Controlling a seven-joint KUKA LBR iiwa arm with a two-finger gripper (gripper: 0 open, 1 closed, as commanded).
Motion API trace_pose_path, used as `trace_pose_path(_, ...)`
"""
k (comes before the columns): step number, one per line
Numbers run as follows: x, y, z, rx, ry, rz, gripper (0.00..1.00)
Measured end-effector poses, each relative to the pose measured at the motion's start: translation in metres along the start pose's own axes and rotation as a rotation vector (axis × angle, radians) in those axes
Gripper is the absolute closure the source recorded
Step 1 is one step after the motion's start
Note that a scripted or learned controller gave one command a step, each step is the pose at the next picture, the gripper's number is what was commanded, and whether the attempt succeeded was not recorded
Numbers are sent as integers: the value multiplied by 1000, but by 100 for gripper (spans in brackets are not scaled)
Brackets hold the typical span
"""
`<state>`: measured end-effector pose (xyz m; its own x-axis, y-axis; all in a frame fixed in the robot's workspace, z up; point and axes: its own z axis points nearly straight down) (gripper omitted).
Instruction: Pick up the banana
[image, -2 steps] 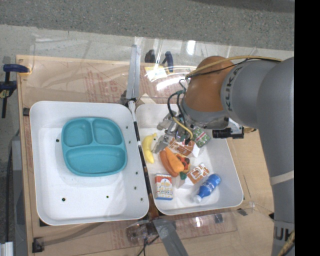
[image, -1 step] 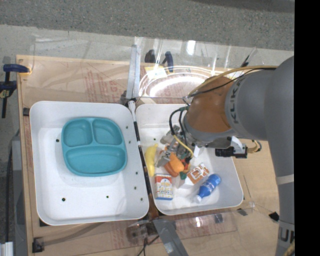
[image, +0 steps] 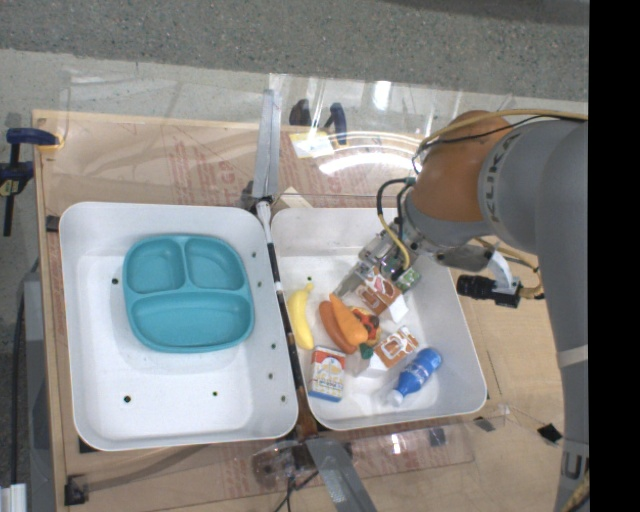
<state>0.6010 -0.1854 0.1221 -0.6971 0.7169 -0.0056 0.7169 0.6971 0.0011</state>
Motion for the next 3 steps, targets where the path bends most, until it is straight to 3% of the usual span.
trace_pose_path(1, 62, 6, 27, -4, -17, 230, 0)
trace_pose_path(2, 6, 61, 33, 2, 3, 411, 0)
trace_pose_path(3, 75, 6, -9, 2, 6, 123, 0)
